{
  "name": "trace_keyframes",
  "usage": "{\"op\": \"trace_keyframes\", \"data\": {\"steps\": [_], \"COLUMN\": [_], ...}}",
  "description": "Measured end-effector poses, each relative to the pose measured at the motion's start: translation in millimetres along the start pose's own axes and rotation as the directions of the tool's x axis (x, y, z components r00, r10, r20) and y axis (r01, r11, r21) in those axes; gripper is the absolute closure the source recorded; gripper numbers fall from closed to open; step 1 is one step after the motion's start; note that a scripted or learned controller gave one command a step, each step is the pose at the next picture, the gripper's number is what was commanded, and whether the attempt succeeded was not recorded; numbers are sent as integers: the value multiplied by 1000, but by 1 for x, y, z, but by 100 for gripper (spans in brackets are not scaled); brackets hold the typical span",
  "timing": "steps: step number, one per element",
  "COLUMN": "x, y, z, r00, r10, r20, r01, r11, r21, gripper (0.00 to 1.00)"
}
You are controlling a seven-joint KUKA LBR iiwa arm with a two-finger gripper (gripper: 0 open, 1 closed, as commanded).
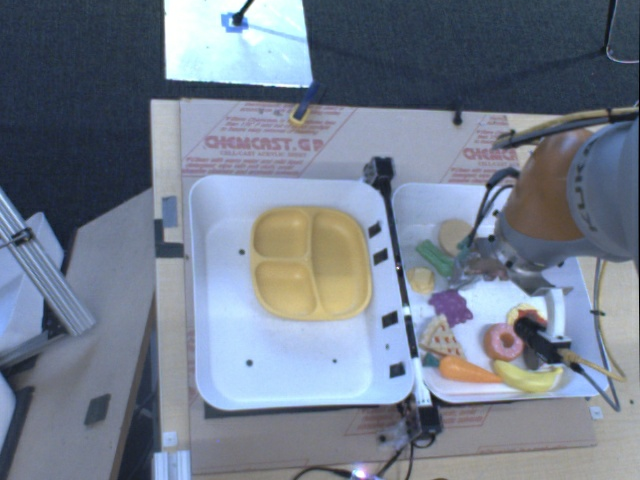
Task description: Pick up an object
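Several toy foods lie crowded in the right bin, so I judge that a good pick needs one clear target with free space on both sides of it. From my screen the purple grape bunch looks like the best choice: it lies near the middle of the bin, just below the gripper. The green piece and the round tan cookie are beside the tool, and the small yellow piece is close to the divider, which leaves little room. The donut, the banana, the carrot and the sandwich wedge lie together at the near edge, almost touching, so I would avoid them. I would come down straight and centred, not at the bin wall. The arm reaches in from the right, its wrist bent down over the upper part of the bin. Whether the tool is spread or closed I cannot tell; cables hide it. The left bin holds a yellow divided plate.
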State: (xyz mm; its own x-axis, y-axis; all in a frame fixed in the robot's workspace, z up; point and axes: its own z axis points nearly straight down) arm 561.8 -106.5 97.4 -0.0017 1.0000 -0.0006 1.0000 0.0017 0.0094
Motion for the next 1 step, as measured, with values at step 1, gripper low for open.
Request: {"op": "trace_keyframes", "data": {"steps": [1], "x": [4], "y": [12], "z": [-56], "r00": [1000], "r10": [-3], "r20": [1], "r01": [3], "r11": [1000], "r21": [2], "gripper": [100]}}
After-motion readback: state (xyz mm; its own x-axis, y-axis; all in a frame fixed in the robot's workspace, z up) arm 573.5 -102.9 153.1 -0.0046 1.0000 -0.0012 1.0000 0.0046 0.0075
